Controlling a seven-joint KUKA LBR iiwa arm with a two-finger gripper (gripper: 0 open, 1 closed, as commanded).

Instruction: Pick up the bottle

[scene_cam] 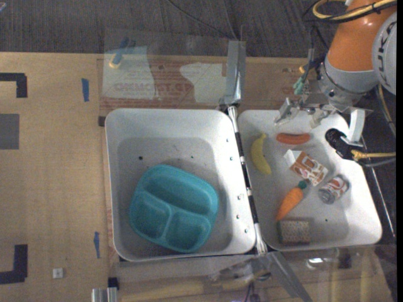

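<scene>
**Desk:** Over the far rim of the right bin (360, 224), the gripper (296, 109) hangs just beyond a red sausage (293, 138). Open or closed, I cannot tell.

**Editor:** And the bottle (332, 188)?

**Desk:** Probably that small silvery thing on its side near the carrot (291, 201), apart from the gripper. Lying flat, it likely wants a pinch across its body.

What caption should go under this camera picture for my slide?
Claw above the right bin's far edge; banana, sausage, carrot inside; teal plate in the left bin.
</scene>
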